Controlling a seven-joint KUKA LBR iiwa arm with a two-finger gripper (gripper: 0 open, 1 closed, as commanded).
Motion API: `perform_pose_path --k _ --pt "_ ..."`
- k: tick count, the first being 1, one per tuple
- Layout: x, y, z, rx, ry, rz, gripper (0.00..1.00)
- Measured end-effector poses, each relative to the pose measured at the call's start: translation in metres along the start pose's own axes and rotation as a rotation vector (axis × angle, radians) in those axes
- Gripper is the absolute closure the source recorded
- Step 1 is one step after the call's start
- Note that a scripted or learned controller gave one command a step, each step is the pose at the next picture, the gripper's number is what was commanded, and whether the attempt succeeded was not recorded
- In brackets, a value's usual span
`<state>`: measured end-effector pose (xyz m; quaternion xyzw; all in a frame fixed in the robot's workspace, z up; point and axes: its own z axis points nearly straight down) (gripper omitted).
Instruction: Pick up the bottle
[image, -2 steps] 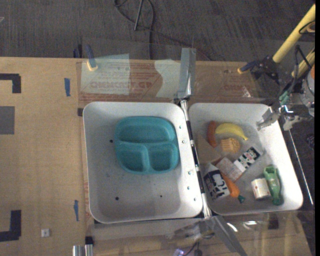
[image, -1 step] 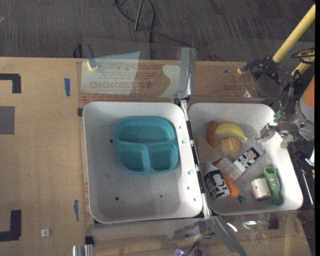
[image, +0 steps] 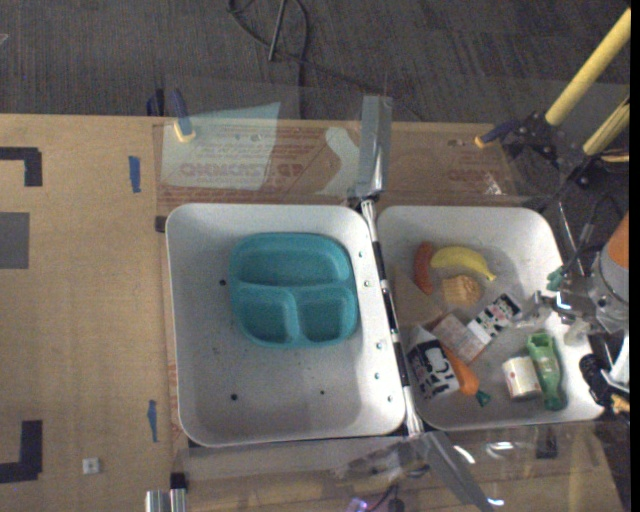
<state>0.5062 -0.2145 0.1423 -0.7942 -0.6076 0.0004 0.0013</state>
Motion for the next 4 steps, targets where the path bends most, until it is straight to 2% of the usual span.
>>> perform_pose_path --k 1,2,3,4 --pt "-0.002 -0.017 0.04 -0.016 0.021 0.157 0.0" --pt "0.033 -0.037 0.018 -0.002 -0.001 0.101 0.0" --pt "0.007 -0.026 0.052 -0.006 0.008 0.174 0.0" --pt "0.002 -0.025 0.043 -0.013 -0.004 0.179 1.0"
